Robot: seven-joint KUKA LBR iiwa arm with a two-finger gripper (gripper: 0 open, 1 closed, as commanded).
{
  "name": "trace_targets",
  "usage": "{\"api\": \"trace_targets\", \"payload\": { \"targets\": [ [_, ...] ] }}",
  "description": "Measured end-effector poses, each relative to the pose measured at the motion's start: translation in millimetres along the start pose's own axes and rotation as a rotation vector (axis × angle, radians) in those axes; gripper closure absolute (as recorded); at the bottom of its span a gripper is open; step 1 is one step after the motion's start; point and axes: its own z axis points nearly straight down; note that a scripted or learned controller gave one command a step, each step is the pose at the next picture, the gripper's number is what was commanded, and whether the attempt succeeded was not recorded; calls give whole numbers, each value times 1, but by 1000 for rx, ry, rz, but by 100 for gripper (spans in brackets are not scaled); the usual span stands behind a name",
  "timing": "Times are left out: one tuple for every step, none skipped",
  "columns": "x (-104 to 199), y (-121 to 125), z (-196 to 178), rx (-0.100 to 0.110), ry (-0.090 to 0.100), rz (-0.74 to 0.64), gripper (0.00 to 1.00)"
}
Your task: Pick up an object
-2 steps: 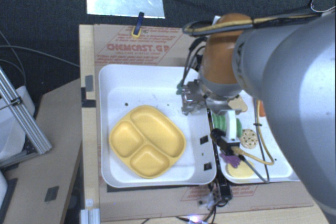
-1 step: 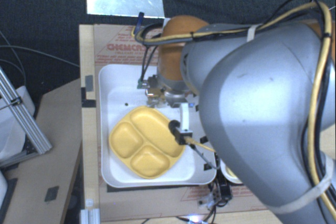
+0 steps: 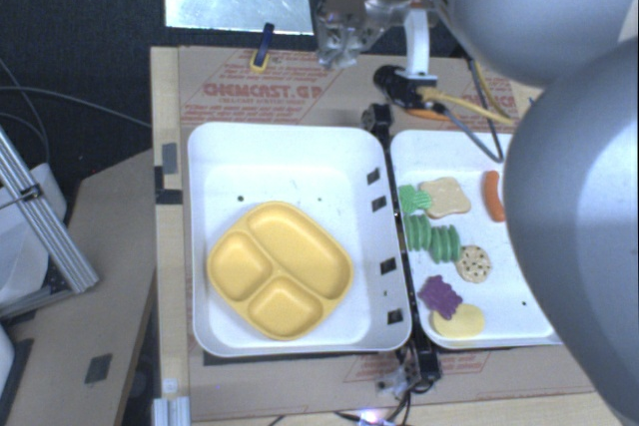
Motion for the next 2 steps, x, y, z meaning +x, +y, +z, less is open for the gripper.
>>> {"api": "trace_targets", "payload": {
  "targets": [
    [75,-8,138,33,-3,-3,100],
    [66,-7,185,25,-5,6,100]
  ]
}}
